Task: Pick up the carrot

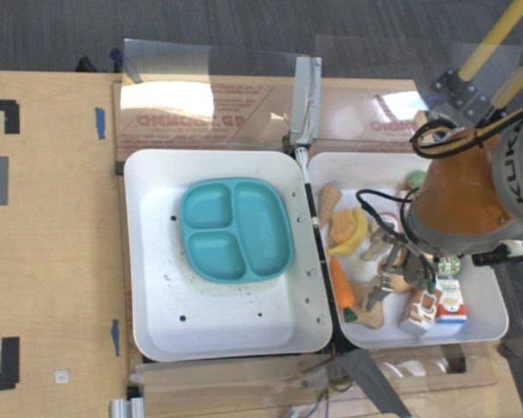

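Observation:
The carrot [341, 285] is a short orange piece lying lengthwise against the left wall of the right bin [492, 325], near its front. My gripper [372, 274] hangs low over the middle of that bin, just right of the carrot and apart from it. Its two fingers are spread, one toward the yellow toy and one toward the front, so it is open with nothing between them. The orange-banded wrist [458, 194] hides the bin floor behind it.
Around the carrot lie a yellow toy [349, 230], a beige bread-like piece [329, 200], a tan piece [371, 318] and small cartons [438, 304]. A green item [416, 180] sits at the back. The left bin [148, 259] holds a teal divided plate [237, 230].

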Robot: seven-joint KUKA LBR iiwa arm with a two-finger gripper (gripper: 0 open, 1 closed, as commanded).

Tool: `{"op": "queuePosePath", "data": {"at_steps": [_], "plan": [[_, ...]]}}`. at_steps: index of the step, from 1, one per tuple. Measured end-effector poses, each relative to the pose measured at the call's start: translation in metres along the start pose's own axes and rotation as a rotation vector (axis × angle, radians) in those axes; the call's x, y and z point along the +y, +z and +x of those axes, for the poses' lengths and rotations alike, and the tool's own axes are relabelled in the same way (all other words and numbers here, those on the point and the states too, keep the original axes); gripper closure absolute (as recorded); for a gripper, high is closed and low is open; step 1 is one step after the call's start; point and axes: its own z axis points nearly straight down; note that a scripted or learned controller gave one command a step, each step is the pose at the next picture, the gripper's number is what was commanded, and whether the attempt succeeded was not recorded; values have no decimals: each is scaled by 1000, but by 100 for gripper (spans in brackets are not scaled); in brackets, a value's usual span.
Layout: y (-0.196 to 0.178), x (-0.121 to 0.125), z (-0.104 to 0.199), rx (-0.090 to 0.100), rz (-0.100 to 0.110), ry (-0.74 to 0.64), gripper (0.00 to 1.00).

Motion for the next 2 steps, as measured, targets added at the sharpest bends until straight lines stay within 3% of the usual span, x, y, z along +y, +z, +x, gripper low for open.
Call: {"op": "queuePosePath", "data": {"at_steps": [1, 2], "plan": [[-1, -10, 31, -17, -5, 264, 0], [1, -10, 28, -1, -1, 593, 0]]}}
